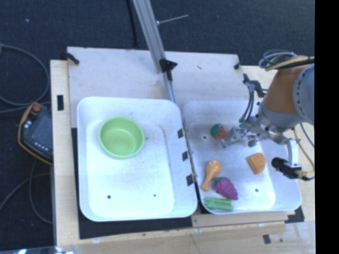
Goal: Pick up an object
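In the right bin [283, 194] lie several small toys. A green and red round toy [216, 130] sits near the bin's middle left. My gripper [231, 137] hangs low just to the right of it, close to it or touching it; I cannot see which. An orange chunk [256, 163] lies below and to the right of the gripper. A yellow-orange drumstick-shaped toy [211, 173], a purple bunch of grapes [225, 188] and a green pod-like toy [218, 203] lie nearer the front edge.
The left bin [95, 194] holds a light green bowl [122, 137] at its upper left. A metal pole [151, 28] slants from the back down to the divide between the bins. The arm's orange band [283, 91] is over the right bin's far right.
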### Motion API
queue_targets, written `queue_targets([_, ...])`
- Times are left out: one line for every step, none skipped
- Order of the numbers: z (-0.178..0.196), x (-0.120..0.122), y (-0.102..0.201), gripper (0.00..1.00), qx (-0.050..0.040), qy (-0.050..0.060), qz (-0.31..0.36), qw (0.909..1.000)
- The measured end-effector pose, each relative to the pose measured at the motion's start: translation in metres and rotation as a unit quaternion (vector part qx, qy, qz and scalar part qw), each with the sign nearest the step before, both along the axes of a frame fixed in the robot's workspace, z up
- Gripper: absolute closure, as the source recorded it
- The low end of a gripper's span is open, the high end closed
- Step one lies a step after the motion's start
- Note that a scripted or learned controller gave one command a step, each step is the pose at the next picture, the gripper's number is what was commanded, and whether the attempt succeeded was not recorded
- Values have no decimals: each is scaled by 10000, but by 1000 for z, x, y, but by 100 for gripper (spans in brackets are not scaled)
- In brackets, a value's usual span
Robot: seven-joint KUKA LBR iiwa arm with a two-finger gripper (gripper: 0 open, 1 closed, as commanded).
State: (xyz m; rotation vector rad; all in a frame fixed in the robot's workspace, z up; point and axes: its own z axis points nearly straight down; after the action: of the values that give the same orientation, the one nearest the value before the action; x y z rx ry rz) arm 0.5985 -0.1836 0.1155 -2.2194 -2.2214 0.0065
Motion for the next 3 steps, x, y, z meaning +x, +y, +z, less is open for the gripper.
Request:
queue_targets([-15, 0, -1, 0, -5, -15, -10, 10000])
queue_targets([-3, 1, -2, 100, -4, -38, -18, 10000])
queue_targets([48, -6, 0, 100, 4, -48, -23, 10000])
